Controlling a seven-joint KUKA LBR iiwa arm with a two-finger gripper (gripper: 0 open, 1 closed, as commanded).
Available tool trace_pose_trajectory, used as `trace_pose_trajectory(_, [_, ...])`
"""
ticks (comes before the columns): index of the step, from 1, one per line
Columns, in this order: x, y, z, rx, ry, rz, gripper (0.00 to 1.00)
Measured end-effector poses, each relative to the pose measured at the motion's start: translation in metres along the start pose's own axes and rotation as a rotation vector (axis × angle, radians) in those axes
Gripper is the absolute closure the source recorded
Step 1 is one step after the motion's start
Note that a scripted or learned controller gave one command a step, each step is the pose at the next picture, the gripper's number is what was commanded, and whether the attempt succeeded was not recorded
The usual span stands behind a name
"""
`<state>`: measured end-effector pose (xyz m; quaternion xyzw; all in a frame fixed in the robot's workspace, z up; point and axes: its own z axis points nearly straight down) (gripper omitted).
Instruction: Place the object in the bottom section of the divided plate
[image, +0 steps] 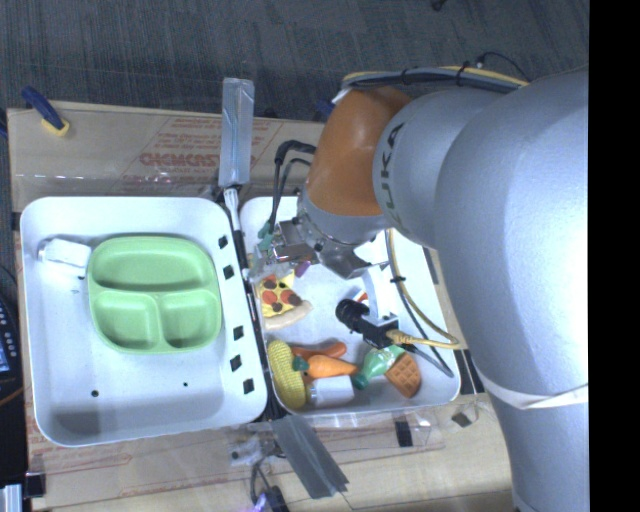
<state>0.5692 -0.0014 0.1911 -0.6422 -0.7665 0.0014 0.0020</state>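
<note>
In the right bin, corn, a carrot and a waffle lie nearest, the pizza slice just beyond under the jaws, whose state is hidden, while the green divided plate sits in the left bin.

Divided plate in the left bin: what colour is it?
Light green, plain; the divided plate shows best in the camera view.
</note>
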Motion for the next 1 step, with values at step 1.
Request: trace_pose_trajectory(1, [-0.0001, 0.0000, -0.0001, 0.000, 0.000, 0.000, 0.00])
